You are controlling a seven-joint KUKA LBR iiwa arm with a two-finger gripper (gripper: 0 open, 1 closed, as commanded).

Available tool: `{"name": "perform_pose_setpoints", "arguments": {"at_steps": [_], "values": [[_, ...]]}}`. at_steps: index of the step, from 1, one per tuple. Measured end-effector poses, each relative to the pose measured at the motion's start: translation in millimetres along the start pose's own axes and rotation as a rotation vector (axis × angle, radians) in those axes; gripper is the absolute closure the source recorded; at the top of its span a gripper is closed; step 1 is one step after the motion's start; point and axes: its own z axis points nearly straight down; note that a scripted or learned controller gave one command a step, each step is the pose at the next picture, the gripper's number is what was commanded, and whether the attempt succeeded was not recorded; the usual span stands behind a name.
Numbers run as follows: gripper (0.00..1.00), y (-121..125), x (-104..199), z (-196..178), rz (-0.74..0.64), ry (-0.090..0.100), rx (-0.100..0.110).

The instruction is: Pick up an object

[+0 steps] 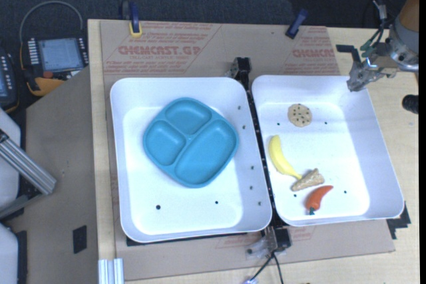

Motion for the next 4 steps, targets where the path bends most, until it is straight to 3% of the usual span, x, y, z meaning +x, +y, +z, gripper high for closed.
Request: {"name": "perform_pose_setpoints", "arguments": {"at_steps": [1, 4], "values": [[1.00, -7.1, 1.5, -48.6, 0.001, 0.000, -0.001], [1.00, 18.1, 160.3, -29.8, -0.003, 0.004, 0.008]]}}
